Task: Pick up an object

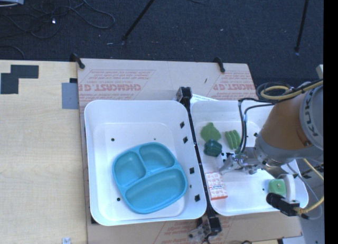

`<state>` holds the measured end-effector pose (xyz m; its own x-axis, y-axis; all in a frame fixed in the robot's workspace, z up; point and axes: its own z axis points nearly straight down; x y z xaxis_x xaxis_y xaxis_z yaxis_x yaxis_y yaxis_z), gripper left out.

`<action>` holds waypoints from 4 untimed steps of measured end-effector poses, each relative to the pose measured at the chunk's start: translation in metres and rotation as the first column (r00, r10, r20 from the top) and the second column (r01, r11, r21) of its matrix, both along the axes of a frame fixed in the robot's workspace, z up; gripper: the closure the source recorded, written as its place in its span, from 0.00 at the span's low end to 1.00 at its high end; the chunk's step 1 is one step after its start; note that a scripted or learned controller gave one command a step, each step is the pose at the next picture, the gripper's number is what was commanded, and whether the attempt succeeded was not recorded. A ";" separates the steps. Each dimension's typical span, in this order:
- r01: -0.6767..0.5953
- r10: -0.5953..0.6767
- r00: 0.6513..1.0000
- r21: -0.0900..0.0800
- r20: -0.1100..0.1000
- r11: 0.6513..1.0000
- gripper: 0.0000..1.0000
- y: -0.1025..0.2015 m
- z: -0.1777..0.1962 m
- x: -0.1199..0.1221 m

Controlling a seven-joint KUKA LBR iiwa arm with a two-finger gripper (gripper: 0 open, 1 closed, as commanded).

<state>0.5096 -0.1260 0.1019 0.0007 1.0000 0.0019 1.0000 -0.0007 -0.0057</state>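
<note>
**Robot arm reaching into the right bin, near small green items**

Two shallow white bins sit side by side on a bench, seen from above at a slant. The left bin (97, 132) holds a light blue divided plate (150, 176) with three compartments, lying flat, its long axis running from lower left to upper right.

The right bin (248, 206) holds several small things. A light green lumpy piece (210, 131) lies near the divider. Just below it, touching or nearly so, sits a darker teal piece (213, 148). Beside them a green ridged piece (232, 139) lies with its long axis running roughly up and down the view, tilted slightly left at the top. A small white and red packet (215, 186) rests by the divider, lower down.

The grey and orange arm (285, 127) enters from the right. Its gripper (231, 162) hangs low over the bin floor, just below the teal piece. Whether it is spread or closed cannot be told.
</note>
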 end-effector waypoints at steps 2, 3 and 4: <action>-0.002 0.002 1.000 -0.002 0.008 1.000 1.00 0.000 0.076 0.002; -0.002 0.002 1.000 -0.002 0.008 1.000 1.00 -0.003 0.119 0.002; -0.002 0.002 1.000 -0.002 0.008 1.000 1.00 -0.004 0.152 0.002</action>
